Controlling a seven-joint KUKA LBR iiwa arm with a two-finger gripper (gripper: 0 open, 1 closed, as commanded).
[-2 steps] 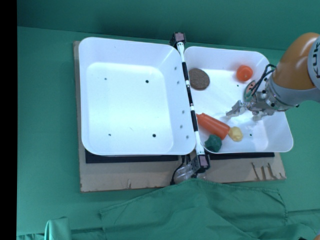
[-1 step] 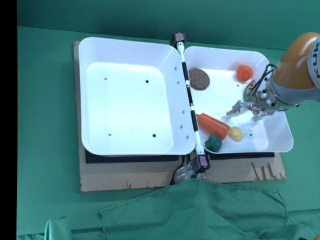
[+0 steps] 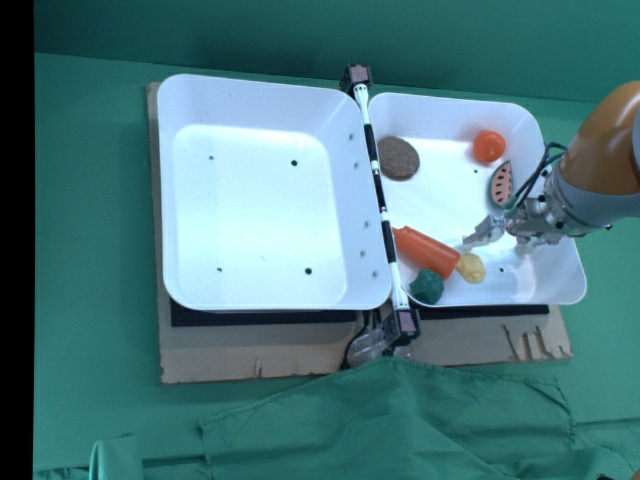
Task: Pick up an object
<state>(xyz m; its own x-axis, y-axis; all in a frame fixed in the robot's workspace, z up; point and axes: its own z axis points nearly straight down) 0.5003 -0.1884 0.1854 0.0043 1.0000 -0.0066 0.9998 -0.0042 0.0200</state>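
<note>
Two white bins (image 3: 262,103) on green-draped bench (image 3: 90,218), cardboard (image 3: 250,358) beneath.

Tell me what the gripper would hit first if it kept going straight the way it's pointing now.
Probably the small yellow object: the gripper points left and slightly toward the bin's near edge, with that piece just ahead. The orange carrot-like piece lies beyond. Height is unclear from above.

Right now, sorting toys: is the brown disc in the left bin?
No, the brown disc lies in the right bin.

Grey arm (image 3: 600,203) with an orange band (image 3: 612,138) — dark cables looping beside the metallic gripper (image 3: 505,236).
</note>
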